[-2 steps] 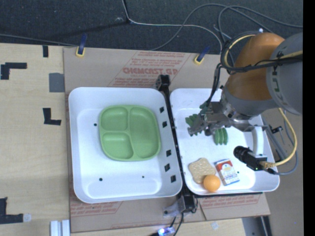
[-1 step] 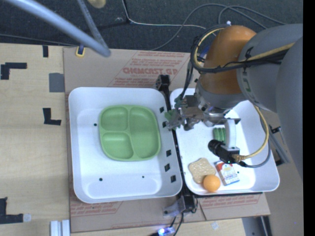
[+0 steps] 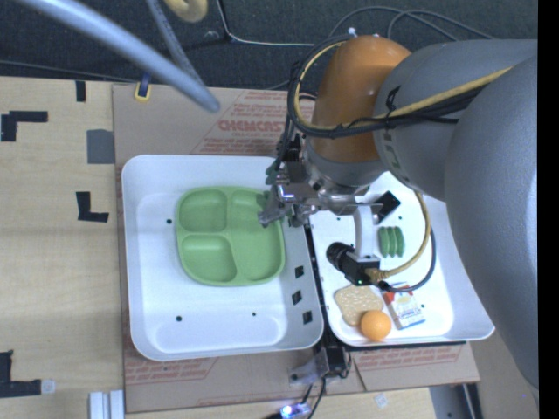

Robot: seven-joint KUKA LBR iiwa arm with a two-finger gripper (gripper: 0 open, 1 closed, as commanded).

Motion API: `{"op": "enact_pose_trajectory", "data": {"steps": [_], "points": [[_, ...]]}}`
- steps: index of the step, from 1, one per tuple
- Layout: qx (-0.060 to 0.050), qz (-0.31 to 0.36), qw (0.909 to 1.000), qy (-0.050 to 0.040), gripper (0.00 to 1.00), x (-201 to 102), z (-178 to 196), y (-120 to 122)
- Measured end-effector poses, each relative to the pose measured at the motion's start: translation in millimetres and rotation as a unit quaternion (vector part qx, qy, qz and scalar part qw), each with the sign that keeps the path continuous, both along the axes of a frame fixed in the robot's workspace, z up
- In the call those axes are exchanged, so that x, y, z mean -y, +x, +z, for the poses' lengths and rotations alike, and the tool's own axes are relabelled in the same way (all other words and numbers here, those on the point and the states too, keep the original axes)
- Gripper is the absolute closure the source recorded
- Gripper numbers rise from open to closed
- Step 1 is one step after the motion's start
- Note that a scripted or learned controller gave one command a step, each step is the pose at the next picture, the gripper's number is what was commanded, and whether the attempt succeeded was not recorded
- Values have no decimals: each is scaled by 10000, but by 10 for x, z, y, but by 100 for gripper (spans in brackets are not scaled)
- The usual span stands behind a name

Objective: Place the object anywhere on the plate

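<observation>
Nearest the camera, in the right-hand shallow white plastic bin (image 3: 454,321), a small round orange ball (image 3: 376,326) lies touching a pale, speckled biscuit-like disc (image 3: 355,301), with a small red-and-white packet (image 3: 406,311) just beside them; whatever is printed on the packet is too small to read. A little farther back in that bin sits a ridged green pickle-like piece (image 3: 390,241). These look like the stock of candidate things waiting to be picked, kept apart from the target. In the left-hand white bin (image 3: 140,260) lies the light green compartmented plastic plate (image 3: 229,234), bare in all its sections, so the placing seems not yet done. The two-finger gripper (image 3: 281,206) hangs over the plate's right edge, by the wall between the bins, probably lined up for a drop; I cannot tell what its state is or whether it carries anything. Beyond, the brown cardboard sheet (image 3: 244,120) bears red lettering, too blurred to read for sure.
</observation>
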State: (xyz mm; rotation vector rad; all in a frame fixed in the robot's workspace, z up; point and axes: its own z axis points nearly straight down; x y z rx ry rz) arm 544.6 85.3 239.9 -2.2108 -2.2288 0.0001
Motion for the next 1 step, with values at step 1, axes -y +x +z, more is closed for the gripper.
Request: {"op": "enact_pose_trajectory", "data": {"steps": [1], "points": [[-5,-8,10000,-7,100,-531,-106,19]]}}
